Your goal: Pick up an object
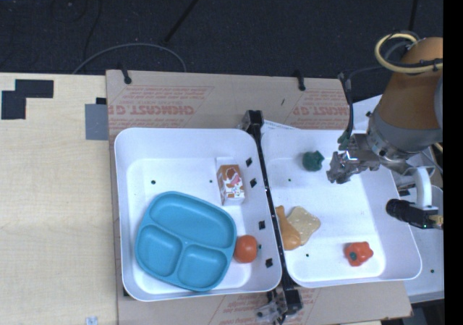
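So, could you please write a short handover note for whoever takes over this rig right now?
Claw: over the right bin, beside the dark green object; its grip state is unclear.
Right bin also holds a tan toy and a red object.
Left bin: blue divided plate, small carton, tomato.
Done: nothing seen lifted.
Left: pick up one object.

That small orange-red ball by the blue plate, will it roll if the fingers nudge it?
Probably: the ball looks round and smooth, so a nudge may send it rolling. The blue plate and the bin wall sit close, likely stopping it quickly.
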Robot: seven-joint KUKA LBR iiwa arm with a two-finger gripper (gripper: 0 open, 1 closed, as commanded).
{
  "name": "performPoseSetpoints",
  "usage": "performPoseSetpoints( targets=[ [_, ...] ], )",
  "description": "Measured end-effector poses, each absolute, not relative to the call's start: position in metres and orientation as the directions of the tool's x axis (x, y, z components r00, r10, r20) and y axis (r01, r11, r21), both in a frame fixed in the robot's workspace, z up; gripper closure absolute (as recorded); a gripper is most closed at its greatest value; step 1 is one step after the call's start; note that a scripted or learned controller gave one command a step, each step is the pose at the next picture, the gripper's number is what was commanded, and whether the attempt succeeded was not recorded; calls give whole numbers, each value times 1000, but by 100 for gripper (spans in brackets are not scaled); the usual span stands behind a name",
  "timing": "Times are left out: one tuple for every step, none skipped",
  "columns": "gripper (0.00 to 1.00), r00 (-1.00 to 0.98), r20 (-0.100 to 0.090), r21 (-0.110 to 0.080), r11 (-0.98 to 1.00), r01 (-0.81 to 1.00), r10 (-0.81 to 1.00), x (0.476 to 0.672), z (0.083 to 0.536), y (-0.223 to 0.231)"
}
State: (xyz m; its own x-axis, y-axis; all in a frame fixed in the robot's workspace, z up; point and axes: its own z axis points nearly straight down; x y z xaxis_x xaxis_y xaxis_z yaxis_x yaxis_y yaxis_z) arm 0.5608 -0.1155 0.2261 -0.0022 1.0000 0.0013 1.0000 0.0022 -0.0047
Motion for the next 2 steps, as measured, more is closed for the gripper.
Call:
performPoseSetpoints(
  targets=[
    [100,-2,2,-6,2,1000,1000,538,227,-69],
    [100,0,1,-6,0,1000,1000,520,234,-18]
  ],
)
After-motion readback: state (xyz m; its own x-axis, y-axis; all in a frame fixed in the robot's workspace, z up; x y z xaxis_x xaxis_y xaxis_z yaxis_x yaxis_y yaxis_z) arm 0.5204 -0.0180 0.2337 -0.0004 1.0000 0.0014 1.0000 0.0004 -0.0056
